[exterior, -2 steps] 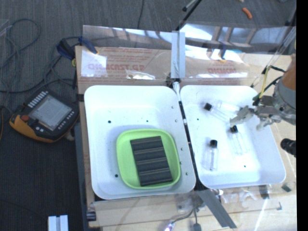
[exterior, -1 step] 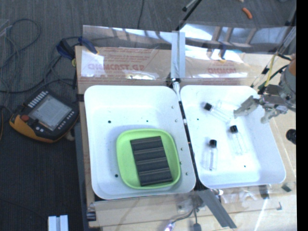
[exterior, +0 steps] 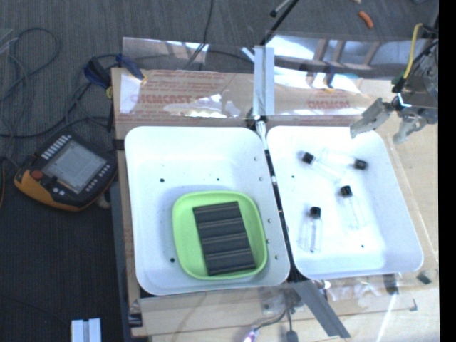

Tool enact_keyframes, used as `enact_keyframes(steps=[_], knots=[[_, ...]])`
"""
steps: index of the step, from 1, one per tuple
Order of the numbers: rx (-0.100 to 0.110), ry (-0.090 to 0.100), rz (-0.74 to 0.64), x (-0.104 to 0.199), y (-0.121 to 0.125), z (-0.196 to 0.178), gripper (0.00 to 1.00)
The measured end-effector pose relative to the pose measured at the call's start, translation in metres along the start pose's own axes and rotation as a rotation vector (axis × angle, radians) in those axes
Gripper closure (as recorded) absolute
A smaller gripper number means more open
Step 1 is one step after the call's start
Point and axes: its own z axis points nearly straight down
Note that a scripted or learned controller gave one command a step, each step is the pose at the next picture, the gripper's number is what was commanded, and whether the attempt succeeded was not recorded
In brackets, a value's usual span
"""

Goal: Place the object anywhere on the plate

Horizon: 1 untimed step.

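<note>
A green square plate (exterior: pixel 183 216) lies in the front half of the left bin (exterior: pixel 192 159). A dark grey ribbed block (exterior: pixel 224 238) rests flat on the plate and covers most of its middle. Several clear vials with black caps lie scattered in the right bin (exterior: pixel 381 226), among them one vial (exterior: pixel 311 228) near the bin's centre and another vial (exterior: pixel 332 164) toward the back. My gripper (exterior: pixel 383 125) hovers over the back right corner of the right bin. It is open, nothing is between its fingers, and it is well apart from the vials.
A teach pendant (exterior: pixel 68 169) and loose cables lie on the floor to the left of the bench. A taped cardboard and foil wall (exterior: pixel 192 95) runs behind both bins. A metal divider (exterior: pixel 265 84) stands between the bins at the back.
</note>
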Motion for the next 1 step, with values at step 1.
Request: enact_keyframes(steps=[1], knots=[[-0.001, -0.001, -0.109, 0.0428, 0.0213, -0.0452, 0.00]])
